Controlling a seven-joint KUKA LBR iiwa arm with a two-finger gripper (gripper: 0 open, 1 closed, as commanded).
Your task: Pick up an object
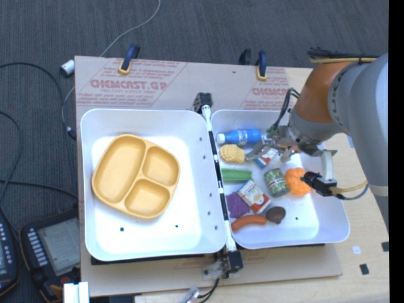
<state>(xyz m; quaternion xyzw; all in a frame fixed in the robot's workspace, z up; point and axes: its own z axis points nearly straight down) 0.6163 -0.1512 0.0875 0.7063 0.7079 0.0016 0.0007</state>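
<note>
The arm [344, 100] reaches into the right bin [331, 223], its gripper [264, 156] low among the toys near the bin's middle. Whether it has hold of anything cannot be told (the wrist hides that part). Just beside it lie a blue bottle [240, 136], a corn cob [231, 154] and a small can [276, 182]. An orange [295, 182], a cucumber [235, 175], a purple block [237, 204], a sausage [249, 222] and a brown lump [275, 215] lie nearer the front. The left bin [101, 232] bears a yellow tray [136, 175].

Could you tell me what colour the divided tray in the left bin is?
The divided tray is yellow-orange, clearest in the camera view.
</note>
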